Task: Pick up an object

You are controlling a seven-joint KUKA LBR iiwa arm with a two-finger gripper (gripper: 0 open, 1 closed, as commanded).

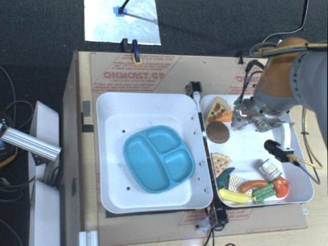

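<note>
My gripper (242, 119) hangs low over the far part of the right bin (296, 192), on the grey arm that reaches in from the right. Just to its left lie a pizza slice (219, 107), a small orange carrot (220, 118) and a brown round cookie (218, 132). Nothing shows between the gripper's tips. Along the bin's near side lie a second pizza slice (220, 163), a yellow banana (233, 196), a sausage (251, 185), a green vegetable (263, 192), a red tomato (281, 187) and a small can (267, 168).
The left bin (110, 132) holds a blue divided plate (159, 158). A dark green piece (224, 177) and a waffle-like piece (236, 181) lie near the banana. A clamp (195, 89) sits where the two bins meet at the far side.
</note>
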